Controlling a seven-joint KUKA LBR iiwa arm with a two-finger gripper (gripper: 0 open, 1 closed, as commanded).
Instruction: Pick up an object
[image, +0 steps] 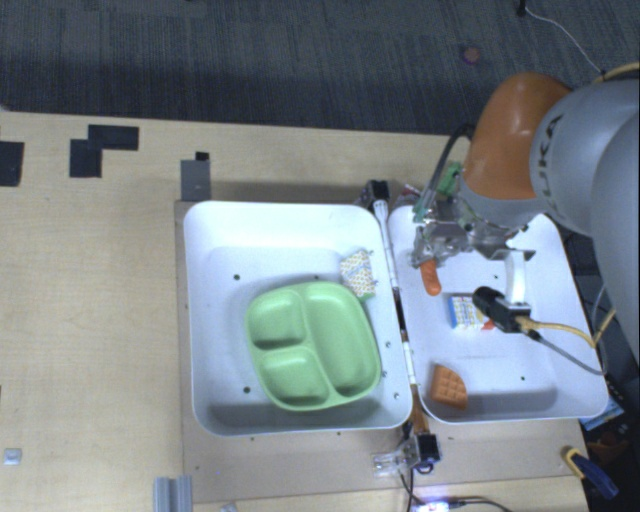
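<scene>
Left bin (215, 300): green plate (313, 343) fills centre; margins free. Right bin (560, 390): arm (530, 150) overhangs top; waffle (448, 385) bottom-left; lower right open.

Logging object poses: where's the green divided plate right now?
The green three-compartment plastic plate lies in the left white bin, toward its near right corner, just below a small patterned crumpled wrapper.
</scene>
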